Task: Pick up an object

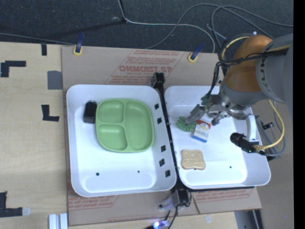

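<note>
Pale wood bench (28, 151) spreads under everything, with one sheet of printed cardboard (138, 66) laid on it and two shallow white bins side by side on that. My arm (252, 75), grey with its orange band, reaches in from the right over the right bin (238, 171). The left bin (114, 180) carries one green divided plate (125, 125) with three compartments, and one small black block (89, 112) touching the plate's left edge.

In the right bin I count three things: one slice of toast (193, 160), one small white carton with red and blue print (202, 130), and one green leafy piece (186, 124).

My gripper (206, 114) hangs over the upper middle of the right bin, its fingers (195, 113) spread apart and gripping nothing. The carton lies just below the fingertips, tilted, its long axis running from upper right to lower left. The green piece sits just left of the carton, at the tip of my left-hand finger; contact I cannot tell. The toast lies flat, well below both, near the bin's front left corner.
</note>
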You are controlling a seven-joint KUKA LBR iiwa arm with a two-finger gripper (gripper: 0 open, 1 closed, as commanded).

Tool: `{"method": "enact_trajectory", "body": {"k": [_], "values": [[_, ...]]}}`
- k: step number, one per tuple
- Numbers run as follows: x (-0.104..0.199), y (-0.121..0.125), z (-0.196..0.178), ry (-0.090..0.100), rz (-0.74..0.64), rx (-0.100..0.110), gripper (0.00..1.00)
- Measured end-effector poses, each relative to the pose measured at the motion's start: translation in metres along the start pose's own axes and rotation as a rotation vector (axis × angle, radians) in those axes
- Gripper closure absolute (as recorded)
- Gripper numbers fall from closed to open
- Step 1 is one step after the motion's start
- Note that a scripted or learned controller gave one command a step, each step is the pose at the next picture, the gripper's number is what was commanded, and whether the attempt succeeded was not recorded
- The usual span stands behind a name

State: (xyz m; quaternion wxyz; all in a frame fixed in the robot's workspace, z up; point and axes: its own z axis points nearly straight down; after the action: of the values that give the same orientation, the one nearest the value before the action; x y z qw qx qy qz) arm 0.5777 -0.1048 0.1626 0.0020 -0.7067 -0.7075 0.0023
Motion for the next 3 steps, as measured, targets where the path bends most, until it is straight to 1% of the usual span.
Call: {"method": "enact_trajectory", "body": {"k": [1, 2, 3], "values": [[0.005, -0.002, 0.045, 0.000, 0.000, 0.001, 0.00], [0.006, -0.001, 0.032, 0.001, -0.002, -0.002, 1.00], [0.005, -0.003, -0.031, 0.000, 0.000, -0.010, 1.00]]}}
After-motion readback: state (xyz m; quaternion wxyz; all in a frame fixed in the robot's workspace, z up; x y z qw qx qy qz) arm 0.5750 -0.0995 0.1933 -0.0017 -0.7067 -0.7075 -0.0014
